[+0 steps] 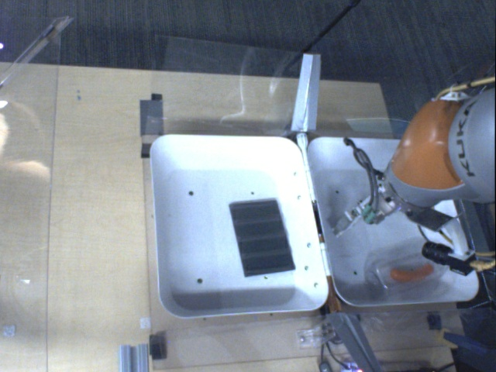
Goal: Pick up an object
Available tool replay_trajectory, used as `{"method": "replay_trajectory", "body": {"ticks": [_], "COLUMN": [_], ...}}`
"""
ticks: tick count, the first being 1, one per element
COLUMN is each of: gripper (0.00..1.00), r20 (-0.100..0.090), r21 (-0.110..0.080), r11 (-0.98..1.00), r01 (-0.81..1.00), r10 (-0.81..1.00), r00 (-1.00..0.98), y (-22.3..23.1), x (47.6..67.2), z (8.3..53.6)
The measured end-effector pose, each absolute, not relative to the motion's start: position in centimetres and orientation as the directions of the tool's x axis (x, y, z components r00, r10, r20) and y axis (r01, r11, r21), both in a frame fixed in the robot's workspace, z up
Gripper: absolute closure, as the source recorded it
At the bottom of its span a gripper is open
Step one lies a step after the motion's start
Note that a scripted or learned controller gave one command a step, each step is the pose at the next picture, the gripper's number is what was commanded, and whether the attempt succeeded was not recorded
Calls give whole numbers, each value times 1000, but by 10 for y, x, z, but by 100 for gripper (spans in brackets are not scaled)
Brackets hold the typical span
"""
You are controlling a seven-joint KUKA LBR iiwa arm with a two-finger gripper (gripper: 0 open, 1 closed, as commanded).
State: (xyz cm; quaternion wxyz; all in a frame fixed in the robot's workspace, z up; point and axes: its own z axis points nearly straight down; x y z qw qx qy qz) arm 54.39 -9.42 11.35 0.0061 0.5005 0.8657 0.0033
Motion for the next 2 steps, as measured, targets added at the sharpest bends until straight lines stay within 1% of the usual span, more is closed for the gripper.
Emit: {"method": "replay_trajectory", "body": {"ticks": [1, 2], "gripper": [0, 0], "r20": [-2, -2], "r21": [11, 9], "r11": [136, -2], "r01": [991, 1000], "r10": [991, 1000], "r00": [-136, 2], "y": [-108, -106], "x": [579, 661], "z": [89, 87]}}
